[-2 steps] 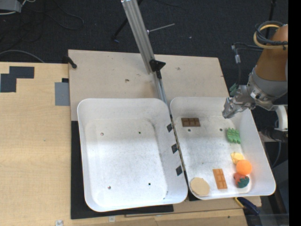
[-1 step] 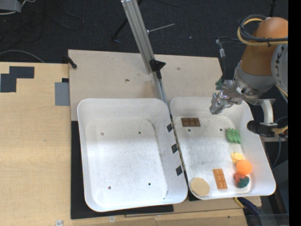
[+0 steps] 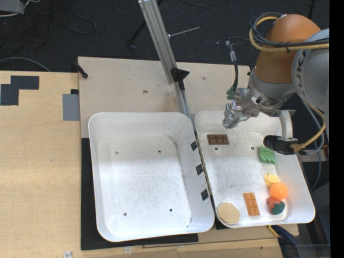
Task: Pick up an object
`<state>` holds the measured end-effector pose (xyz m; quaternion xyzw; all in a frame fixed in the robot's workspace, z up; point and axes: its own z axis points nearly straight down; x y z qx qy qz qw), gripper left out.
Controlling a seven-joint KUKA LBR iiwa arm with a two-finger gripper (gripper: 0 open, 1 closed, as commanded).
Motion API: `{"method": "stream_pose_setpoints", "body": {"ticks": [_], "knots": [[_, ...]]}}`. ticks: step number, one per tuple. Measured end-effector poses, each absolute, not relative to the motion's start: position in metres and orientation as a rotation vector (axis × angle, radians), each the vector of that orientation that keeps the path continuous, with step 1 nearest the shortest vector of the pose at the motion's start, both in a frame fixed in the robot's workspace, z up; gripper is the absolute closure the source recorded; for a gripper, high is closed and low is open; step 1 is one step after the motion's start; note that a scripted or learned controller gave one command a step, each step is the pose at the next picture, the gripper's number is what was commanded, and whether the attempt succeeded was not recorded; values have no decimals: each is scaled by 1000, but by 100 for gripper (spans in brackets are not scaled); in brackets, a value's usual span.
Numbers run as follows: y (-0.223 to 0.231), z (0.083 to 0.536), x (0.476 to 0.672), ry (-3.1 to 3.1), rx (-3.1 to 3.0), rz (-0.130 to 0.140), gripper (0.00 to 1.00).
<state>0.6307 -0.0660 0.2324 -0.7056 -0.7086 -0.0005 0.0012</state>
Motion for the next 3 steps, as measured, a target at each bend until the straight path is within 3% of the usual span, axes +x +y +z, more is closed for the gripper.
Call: {"method": "stream_pose_setpoints", "body": {"ticks": [2, 3], "knots": [[42, 219, 638, -2224, -2214, 0, 100], [87, 228, 653, -2224, -2217, -1, 100]]}}
